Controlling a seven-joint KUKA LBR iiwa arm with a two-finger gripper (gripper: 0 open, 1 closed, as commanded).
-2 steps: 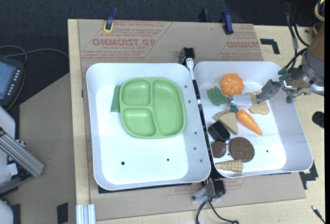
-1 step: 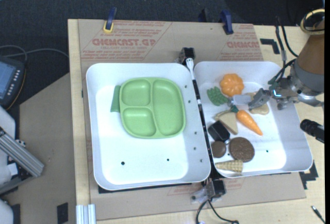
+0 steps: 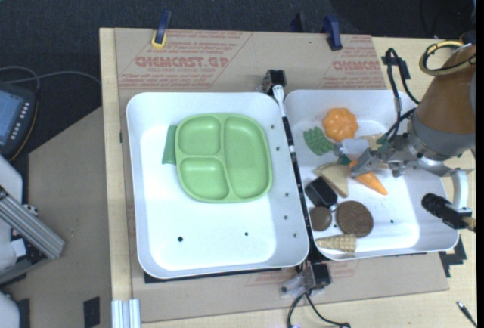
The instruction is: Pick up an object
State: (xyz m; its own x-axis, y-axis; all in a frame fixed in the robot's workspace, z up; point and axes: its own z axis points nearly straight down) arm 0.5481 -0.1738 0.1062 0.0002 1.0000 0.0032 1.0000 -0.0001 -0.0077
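Hovering low in the right bin point(image 3: 423, 239), gripper point(image 3: 368, 162) just above the carrot point(image 3: 372, 183). Fingers perhaps apart; cannot tell.

Your grey arm with the orange band point(image 3: 448, 103) reaches in from the right, two-finger gripper point(image 3: 368, 161) angled low, leftward.

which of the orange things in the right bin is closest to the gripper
The orange carrot-like wedge, right beside the gripper; the round orange pumpkin sits farther up the bin.
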